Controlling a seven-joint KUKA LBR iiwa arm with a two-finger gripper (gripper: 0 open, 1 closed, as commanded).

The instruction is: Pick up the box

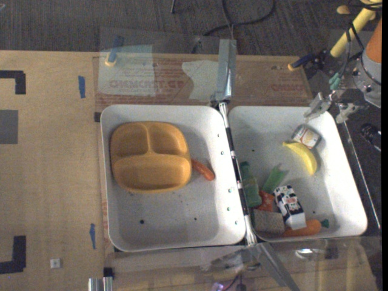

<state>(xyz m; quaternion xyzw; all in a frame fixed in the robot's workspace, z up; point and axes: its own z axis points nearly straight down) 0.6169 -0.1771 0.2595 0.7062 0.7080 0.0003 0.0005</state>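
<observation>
Nearest the camera, at the front of the right bin [357, 220]: a grey block [268, 221], an orange carrot [306, 227], and the box [288, 206], a small carton with black-and-white cow patches and a red base, lying tilted beside them. Just behind these, green pieces [274, 179] and something red [267, 200], piled close together. Mid-bin: yellow banana [305, 157], with a small can [306, 137] touching its upper end. Left bin [182, 223]: orange sectioned plate [150, 156] toward the back-left, a second carrot [204, 170] at its right edge. Farthest: my gripper [331, 107] over the right bin's back-right corner, well apart from the box. Fingers too small and cluttered here; I cannot tell whether they are spread or closed. Nothing seen between them.
</observation>
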